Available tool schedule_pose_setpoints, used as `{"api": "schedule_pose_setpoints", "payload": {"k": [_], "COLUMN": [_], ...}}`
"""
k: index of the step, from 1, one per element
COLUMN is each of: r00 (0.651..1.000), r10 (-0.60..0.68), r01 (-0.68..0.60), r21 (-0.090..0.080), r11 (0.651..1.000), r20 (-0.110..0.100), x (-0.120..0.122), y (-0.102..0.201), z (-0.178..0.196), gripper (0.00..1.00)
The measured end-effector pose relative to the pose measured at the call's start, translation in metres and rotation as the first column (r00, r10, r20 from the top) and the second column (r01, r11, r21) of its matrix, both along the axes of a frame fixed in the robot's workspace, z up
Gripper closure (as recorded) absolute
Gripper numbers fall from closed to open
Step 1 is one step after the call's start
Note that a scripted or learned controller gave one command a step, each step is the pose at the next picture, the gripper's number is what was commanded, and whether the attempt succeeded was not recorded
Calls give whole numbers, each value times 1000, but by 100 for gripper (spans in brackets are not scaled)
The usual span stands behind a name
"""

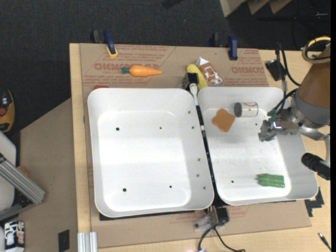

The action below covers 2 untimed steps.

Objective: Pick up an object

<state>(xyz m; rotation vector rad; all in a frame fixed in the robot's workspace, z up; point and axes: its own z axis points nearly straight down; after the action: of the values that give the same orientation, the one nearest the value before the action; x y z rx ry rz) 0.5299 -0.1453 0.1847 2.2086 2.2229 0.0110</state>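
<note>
Gripper (266, 130) hovers over the right bin (294, 193) (near its right wall).

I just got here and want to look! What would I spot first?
Probably the orange carrot lying on the cardboard behind the left bin. Next, the robot's pincer hanging over the right bin, near a tan block and a green toy.

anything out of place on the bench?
Yes. A toy carrot lies on the cardboard behind the left bin, outside both bins. A yellow item and a small carton sit behind the bins' seam, also outside.
</note>
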Motion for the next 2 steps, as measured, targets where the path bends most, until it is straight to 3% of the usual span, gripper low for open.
{"api": "schedule_pose_setpoints", "payload": {"k": [1, 2], "r00": [1000, 1000], "r10": [-9, 0], "r01": [9, 0], "r21": [2, 0], "r11": [1000, 1000], "r20": [-16, 0], "x": [-25, -18], "y": [-24, 23], "z": [-37, 50], "gripper": [100, 100]}}
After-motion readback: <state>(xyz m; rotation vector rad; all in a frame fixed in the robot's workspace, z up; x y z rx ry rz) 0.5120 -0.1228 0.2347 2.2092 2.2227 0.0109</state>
